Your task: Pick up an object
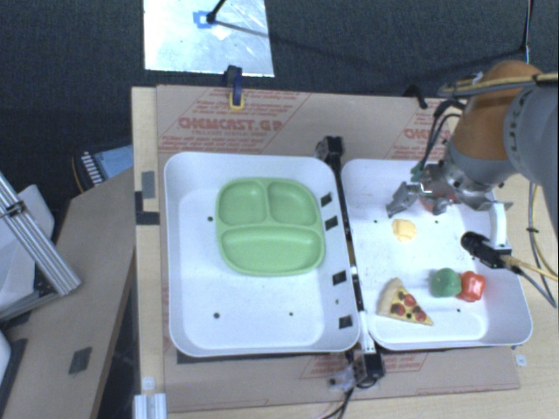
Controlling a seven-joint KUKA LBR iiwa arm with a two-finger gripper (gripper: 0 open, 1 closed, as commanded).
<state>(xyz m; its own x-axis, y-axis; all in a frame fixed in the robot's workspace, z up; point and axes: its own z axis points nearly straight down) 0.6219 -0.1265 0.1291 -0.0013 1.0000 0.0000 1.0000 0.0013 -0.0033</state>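
Camera view, gripper: your gripper point(417, 195) hangs over the upper part of the right bin point(507, 321); fingers spread, gripping nothing.
Nearest object: yellow piece point(403, 229) lies just below the fingers.
Others: pizza slice point(403, 303), green piece point(445, 281), red piece point(472, 286) lower right.
Advice: centre over the yellow piece, descend straight, then close.
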